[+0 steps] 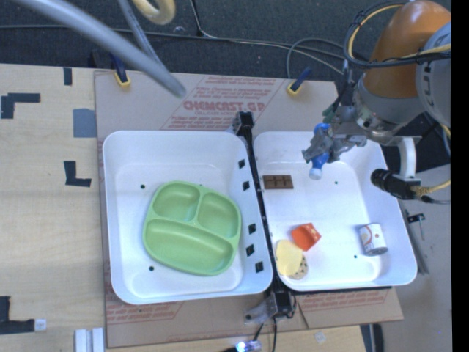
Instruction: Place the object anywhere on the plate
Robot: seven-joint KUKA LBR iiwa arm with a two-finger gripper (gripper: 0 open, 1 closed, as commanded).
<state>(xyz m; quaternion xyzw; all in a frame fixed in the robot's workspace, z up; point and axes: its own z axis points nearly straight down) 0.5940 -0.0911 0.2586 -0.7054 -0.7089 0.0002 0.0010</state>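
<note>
The green compartment plate lies in the left white bin. My gripper hangs over the back of the right bin, near its left side. A small white and blue piece shows just under the gripper; I cannot tell whether it is a separate object or part of the gripper. A brown chocolate bar lies flat just to the gripper's lower left. Further forward in the right bin are an orange-red block, a pale yellow round piece and a small white can on its side.
A black divider runs between the two bins. Cables loop behind the right bin, and the arm's body rises over that bin's back right corner. A grey pole crosses the upper left.
</note>
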